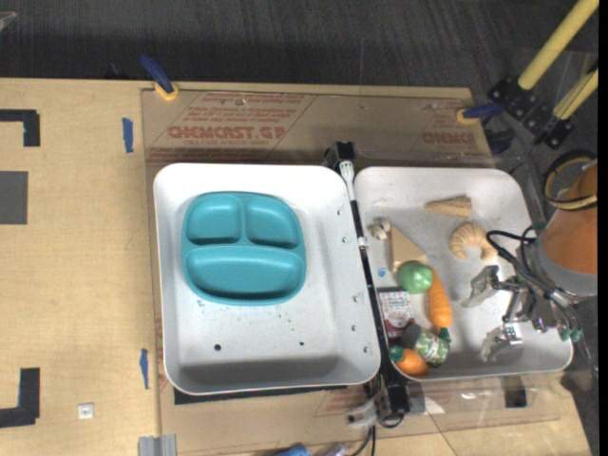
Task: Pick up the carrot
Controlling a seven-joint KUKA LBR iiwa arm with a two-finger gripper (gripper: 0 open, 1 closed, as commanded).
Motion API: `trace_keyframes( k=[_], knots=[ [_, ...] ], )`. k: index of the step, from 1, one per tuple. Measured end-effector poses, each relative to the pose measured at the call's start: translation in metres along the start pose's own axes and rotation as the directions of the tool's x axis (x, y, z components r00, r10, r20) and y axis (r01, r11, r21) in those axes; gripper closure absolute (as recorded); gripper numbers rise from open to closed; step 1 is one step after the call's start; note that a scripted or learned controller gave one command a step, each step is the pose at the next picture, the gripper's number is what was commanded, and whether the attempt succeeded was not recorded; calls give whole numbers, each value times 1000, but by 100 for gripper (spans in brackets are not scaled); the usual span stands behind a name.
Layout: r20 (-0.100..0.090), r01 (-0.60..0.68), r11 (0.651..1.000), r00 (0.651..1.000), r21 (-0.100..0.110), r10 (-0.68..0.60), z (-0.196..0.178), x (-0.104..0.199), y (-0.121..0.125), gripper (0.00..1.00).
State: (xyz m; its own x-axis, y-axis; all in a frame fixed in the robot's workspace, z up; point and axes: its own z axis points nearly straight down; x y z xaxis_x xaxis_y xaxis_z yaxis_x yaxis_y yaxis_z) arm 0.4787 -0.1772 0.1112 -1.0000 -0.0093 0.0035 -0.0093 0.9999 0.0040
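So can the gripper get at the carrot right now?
Probably yes. The carrot lies exposed in the right bin, the gripper beside it; only the green ball crowds its top end.

Robot lab, clamped cardboard bench (76, 255), white bins (180, 350)

A single fixed camera is mounted above the desk (66, 283) and looks down at a slant. The far edge of the desk lies toward the top of the frame, with dark floor beyond it. The view is wide enough to take in the left bin (252, 369) and the right bin (494, 183) whole, side by side. The arm (570, 240) enters from the frame's right edge.
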Motion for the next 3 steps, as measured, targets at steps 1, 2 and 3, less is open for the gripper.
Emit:
trace_keyframes(
  k=[1,2,3],
  knots=[
    [16,-95,995,995,10,95,20,-30,67,0],
    [22,-222,975,975,17,222,20,-53,73,0],
    [34,-221,975,975,9,221,7,-58,78,100]
  ],
)
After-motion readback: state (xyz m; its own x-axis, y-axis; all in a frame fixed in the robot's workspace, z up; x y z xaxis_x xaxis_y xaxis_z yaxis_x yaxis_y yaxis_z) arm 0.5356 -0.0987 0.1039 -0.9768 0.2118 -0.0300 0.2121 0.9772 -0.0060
